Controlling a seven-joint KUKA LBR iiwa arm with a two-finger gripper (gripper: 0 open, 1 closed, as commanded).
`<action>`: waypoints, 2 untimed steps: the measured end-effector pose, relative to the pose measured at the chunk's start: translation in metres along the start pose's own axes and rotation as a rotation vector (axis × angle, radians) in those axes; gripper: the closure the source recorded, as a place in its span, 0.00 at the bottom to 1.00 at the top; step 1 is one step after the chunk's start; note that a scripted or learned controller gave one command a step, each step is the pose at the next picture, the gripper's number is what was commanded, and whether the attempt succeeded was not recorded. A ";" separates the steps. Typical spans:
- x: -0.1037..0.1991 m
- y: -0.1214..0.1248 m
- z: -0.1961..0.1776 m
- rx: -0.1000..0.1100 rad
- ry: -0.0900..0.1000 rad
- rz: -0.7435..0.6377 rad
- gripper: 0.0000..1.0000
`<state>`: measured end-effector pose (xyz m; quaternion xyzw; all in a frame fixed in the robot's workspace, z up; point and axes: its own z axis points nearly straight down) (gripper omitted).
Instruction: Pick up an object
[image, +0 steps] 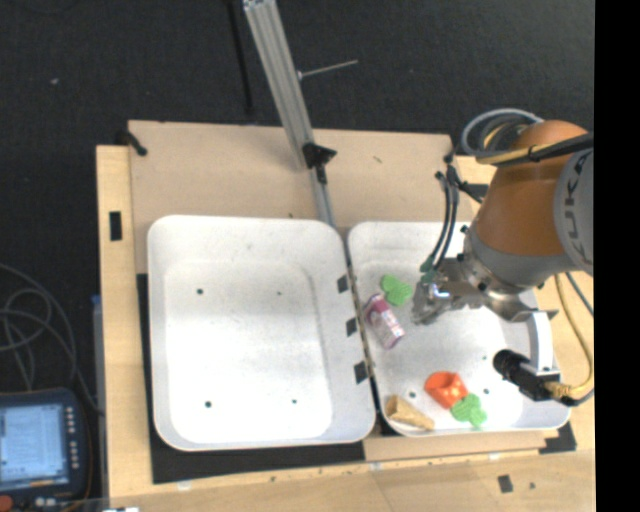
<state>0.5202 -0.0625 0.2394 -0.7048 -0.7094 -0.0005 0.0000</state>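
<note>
Hand (428, 300) low in the right bin (400, 238), nothing visibly lifted; pick not done yet.

Hand sits just right of the small pink-and-white bottle (384, 319) and just below the green piece (398, 291), near both, contact not resolvable. Too small and dark to read how far apart its tips are, so I cannot tell its state, and I see no object between them. Other candidates well apart toward the bin's near edge: orange object (446, 388), second green piece (468, 410) touching it, tan wedge (408, 411) at the rim. Left bin (250, 330) has no objects in it. My read: approach stage, bottle or upper green piece is the likely target. Remaining: close on it, lift clear, confirm it comes up.
</note>
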 end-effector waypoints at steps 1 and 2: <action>0.053 0.004 0.010 0.002 0.001 0.000 1.00; 0.112 0.018 0.005 -0.001 0.001 -0.002 1.00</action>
